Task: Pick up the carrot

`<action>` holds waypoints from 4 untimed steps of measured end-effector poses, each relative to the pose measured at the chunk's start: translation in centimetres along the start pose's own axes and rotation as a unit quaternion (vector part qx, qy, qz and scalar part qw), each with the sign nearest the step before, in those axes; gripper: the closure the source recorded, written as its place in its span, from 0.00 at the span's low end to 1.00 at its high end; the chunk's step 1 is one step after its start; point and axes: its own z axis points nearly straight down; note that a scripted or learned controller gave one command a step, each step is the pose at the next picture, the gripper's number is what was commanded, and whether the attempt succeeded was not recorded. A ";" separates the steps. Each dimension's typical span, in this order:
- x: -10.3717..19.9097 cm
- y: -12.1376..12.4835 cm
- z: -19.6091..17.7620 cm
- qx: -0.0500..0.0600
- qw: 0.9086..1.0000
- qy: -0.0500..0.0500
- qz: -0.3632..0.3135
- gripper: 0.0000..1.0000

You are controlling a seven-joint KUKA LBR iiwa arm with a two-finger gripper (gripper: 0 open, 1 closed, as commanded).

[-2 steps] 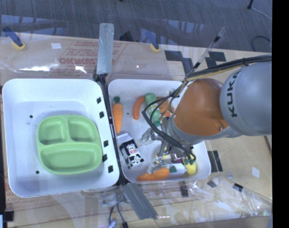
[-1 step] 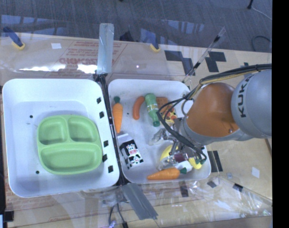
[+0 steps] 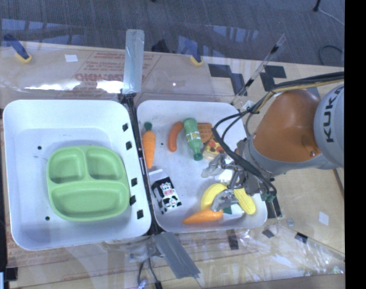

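- nearest to you, along the bottom edge, clear plastic sheeting (image 3: 189,264) is lying crumpled over the bench (image 3: 303,191), with a grey strip of tape running across it.
- on your left, the left bin (image 3: 26,179) is holding a green divided plate (image 3: 86,182), which is sitting flat near the middle with its three compartments facing up.
- moving right across the divider, you are looking at the right bin (image 3: 171,110), where the toys are lying scattered.
- just inside that bin's left wall, the carrot (image 3: 148,146) is lying lengthwise with its green top pointing to the far side; it is resting free and well apart from the arm.
- below it, a small black and white carton (image 3: 165,195) is lying near the bin's near left corner.
- beside the carrot, an orange-red sausage-shaped piece (image 3: 175,135) is lying, and a green bottle (image 3: 193,138) is lying just to its right.
- along the near wall, a second orange carrot-like piece (image 3: 203,217) is lying on its side, with a yellow banana (image 3: 213,194) just above it and a corn cob (image 3: 244,201) to the right.
- on your right, the gripper (image 3: 222,172) is hanging low over the right half of that bin, above the banana and corn; you cannot tell how far its claw is spread or whether it is grasping anything, because it is blurring into the cables and toys.
- behind it, the arm (image 3: 291,131) is showing its orange band.
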 end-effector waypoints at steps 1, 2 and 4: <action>-8.4 -2.0 6.5 -0.002 0.998 0.003 -0.056 0.00; -14.0 -3.3 6.1 0.000 0.998 0.000 0.061 0.00; -6.1 1.8 -2.0 0.000 0.995 -0.001 0.104 1.00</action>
